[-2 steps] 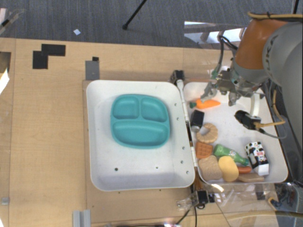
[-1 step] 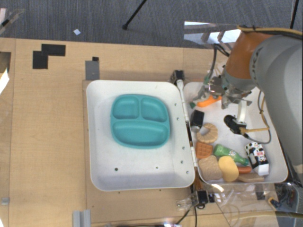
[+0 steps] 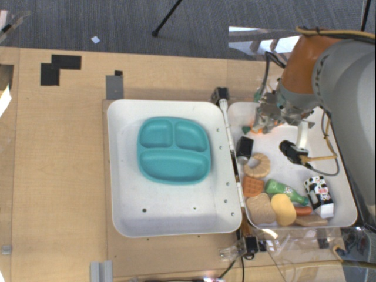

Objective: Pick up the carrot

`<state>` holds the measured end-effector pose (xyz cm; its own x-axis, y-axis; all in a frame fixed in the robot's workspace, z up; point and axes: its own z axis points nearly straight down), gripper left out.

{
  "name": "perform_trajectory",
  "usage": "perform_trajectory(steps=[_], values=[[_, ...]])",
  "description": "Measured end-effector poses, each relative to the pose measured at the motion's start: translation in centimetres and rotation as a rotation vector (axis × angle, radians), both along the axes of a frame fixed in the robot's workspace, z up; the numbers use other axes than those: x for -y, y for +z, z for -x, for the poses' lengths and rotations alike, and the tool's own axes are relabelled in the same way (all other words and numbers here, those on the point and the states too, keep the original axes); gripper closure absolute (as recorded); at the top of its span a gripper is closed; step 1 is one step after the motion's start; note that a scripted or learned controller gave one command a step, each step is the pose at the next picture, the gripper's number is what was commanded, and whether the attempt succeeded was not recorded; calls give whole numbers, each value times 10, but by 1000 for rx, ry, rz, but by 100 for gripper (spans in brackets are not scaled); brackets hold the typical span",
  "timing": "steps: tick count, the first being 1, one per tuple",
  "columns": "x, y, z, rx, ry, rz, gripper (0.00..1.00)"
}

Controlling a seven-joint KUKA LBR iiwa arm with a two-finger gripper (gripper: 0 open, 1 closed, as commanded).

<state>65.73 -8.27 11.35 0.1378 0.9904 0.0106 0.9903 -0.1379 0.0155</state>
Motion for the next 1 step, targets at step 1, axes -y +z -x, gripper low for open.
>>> perform_trajectory(steps=[1], values=[[-65, 74, 32, -11, -269, 2, 100]])
